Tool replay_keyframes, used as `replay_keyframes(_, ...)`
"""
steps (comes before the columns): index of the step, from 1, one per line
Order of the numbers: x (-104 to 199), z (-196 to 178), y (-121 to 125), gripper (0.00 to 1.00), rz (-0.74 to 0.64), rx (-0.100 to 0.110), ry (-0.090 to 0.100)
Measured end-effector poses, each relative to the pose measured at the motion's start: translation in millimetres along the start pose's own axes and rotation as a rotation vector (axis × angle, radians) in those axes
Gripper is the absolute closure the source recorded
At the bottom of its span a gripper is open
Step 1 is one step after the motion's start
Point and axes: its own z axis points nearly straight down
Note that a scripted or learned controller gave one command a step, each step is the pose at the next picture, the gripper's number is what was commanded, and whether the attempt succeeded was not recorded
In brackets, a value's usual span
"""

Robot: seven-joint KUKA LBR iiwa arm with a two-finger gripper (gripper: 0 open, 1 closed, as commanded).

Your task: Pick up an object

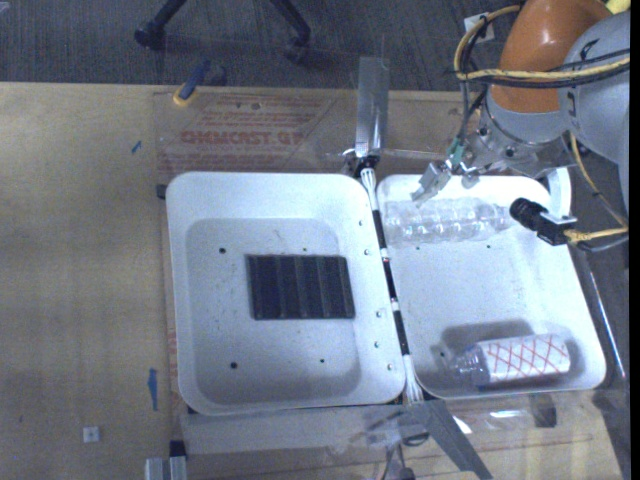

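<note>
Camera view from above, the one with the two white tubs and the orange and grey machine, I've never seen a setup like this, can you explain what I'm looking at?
This is one picture, taken by a fixed camera above a wooden bench, looking down at a slant. The grey machine with the orange band is a robot arm reaching in from the right. At its tip is the claw, a two-finger grasping part, hanging over the far edge of the right shallow white bin. Its job is to pick something up.

In that bin lie a clear crinkled plastic bottle, just beneath the claw, and a plastic bottle with a red-and-white criss-cross label near the front. The left shallow white bin holds a dark ribbed rectangular block. Nothing sits between the claw's fingers.
</note>
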Motion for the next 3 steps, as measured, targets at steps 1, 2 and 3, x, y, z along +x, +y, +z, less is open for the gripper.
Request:
replay_keyframes(1, 62, -4, 21, 1.0, -0.059, 0.003, 0.003)
replay_keyframes(2, 62, -15, 23, 1.0, -0.061, -0.002, -0.001)
replay_keyframes(3, 68, -44, 23, 1.0, 0.356, 0.001, 0.0)
